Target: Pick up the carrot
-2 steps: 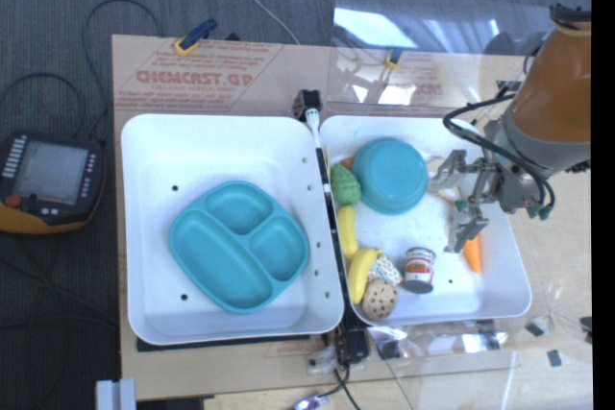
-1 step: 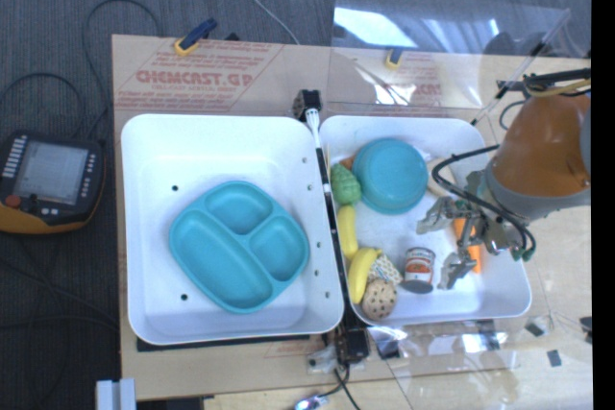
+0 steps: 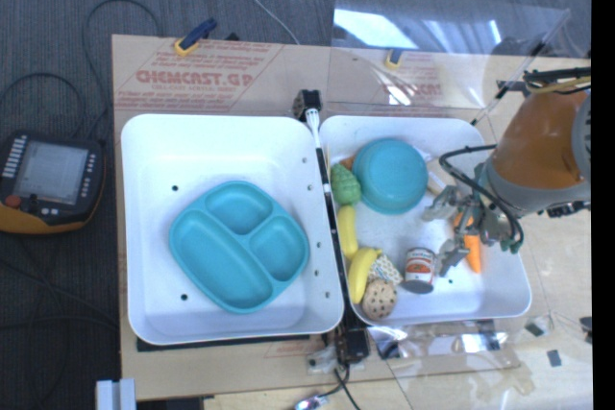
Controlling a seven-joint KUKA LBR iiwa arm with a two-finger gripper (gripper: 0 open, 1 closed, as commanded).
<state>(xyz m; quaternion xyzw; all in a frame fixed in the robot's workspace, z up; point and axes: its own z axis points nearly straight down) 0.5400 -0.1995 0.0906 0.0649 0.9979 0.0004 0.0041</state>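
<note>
A: Two white bins on the bench (image 3: 135, 72). Left bin (image 3: 144, 206) carries a blue divided plate (image 3: 240, 246). Right bin (image 3: 500, 298) is the busy one. Taking the turquoise bowl (image 3: 390, 174) as landmark.

B: Carrot?

A: Carrot (image 3: 472, 250) lies below and right of the bowl, well apart from it, near the right wall of the right bin. Small, orange, pointing roughly up and down.

B: Gripper?

A: Gripper (image 3: 461, 228) sits right of the bowl and a little lower, directly over the carrot. Metal fingers (image 3: 452, 254) hang just beside the carrot, on its left. Cannot tell how far they are spread, nor whether the carrot is between them; cables and blur hide it.

B: Other items?

A: Small can (image 3: 419, 268) below the bowl, just left of the fingers. Green vegetable (image 3: 345, 185) touching the bowl's left side. Banana (image 3: 354, 250) below-left of the bowl. Speckled brown item (image 3: 379, 300) further down, beside the banana's lower end.
</note>
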